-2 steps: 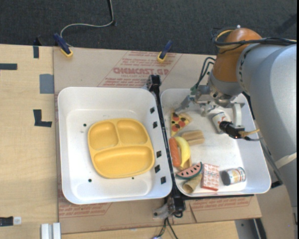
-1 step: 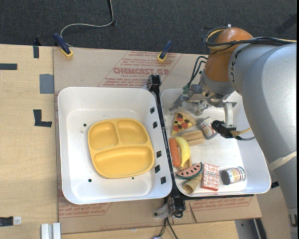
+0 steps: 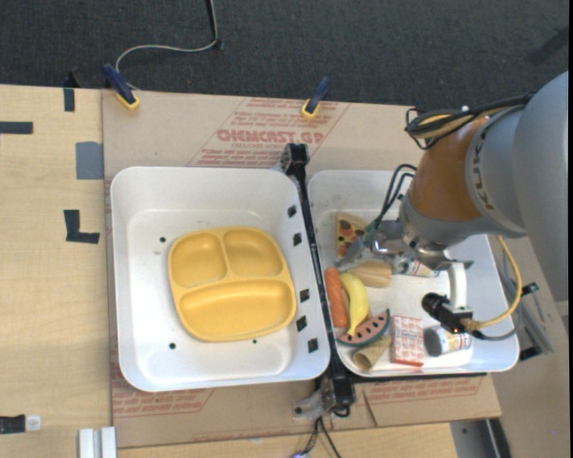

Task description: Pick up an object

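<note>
dark carpet is running along the far side, and cardboard is covering the desk point(image 3: 38, 284) under two white bins sitting side by side. the left bin point(image 3: 134, 284) is holding a yellow divided plate point(image 3: 233, 282) near its middle, leaving open floor all around it up to the rim. the right bin point(image 3: 497, 351) is looking crowded: a pizza slice point(image 3: 349, 229), a carrot point(image 3: 336, 296), a banana point(image 3: 355, 299), a watermelon slice point(image 3: 369, 330), a cone point(image 3: 371, 355) and a red packet point(image 3: 407, 340) are lying packed against the divider. the arm point(image 3: 477, 170) is reaching over from the right, its tool point(image 3: 380, 247) hanging low beside the pizza slice, above a bread roll point(image 3: 372, 275); how wide it is standing i cannot tell.
</note>
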You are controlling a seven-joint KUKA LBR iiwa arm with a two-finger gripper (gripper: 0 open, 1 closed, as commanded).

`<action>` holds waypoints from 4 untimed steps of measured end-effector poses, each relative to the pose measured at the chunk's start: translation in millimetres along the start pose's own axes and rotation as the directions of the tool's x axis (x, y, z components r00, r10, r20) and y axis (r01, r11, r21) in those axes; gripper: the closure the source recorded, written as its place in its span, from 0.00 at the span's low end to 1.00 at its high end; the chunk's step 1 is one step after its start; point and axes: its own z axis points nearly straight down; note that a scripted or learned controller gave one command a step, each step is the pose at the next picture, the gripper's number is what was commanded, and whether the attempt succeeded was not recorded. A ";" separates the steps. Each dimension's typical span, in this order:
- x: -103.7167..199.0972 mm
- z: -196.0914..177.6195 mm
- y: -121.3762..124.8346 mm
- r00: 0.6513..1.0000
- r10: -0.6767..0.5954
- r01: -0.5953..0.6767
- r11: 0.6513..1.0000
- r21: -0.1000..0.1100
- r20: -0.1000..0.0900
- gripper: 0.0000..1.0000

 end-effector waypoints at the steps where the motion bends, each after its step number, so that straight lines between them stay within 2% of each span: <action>1: -7.6 0.6 90.4 1.000 -0.002 0.002 1.000 -0.003 0.001 0.00; 2: 9.8 0.3 39.3 1.000 -0.001 0.001 1.000 -0.001 0.001 0.00; 3: 9.5 -9.4 39.6 1.000 -0.001 0.001 1.000 -0.001 0.001 1.00; 4: 48.6 -97.9 -28.5 1.000 -0.003 0.003 1.000 0.003 -0.003 1.00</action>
